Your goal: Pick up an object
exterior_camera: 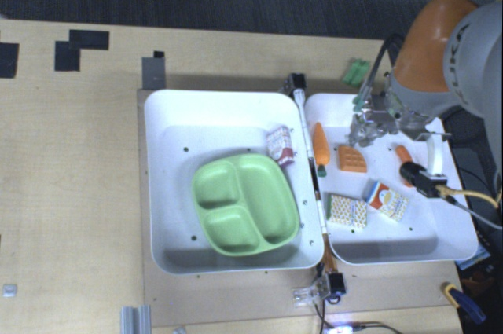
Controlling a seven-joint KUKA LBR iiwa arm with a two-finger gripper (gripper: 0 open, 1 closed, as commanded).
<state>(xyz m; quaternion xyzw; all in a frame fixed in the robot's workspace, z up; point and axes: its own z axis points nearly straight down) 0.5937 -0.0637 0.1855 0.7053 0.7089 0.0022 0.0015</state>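
My gripper [363, 134] hangs over the back of the right bin [393, 247], just above and slightly right of an orange ridged block [352, 159]. An orange carrot [321, 144] lies to its left along the bin's left wall. A small orange piece [404, 153] sits to the gripper's right. Nearer the front lie a patterned packet [347, 211] and a small white, orange and blue carton [387, 200]. Nothing shows in the gripper's grasp.
The left bin [167, 167] holds a green divided plate [245, 203] and a small red-and-white packet [280, 144] by its right wall. A green object [355, 73] lies on the bench behind the right bin. The arm's body covers the right bin's back right corner.
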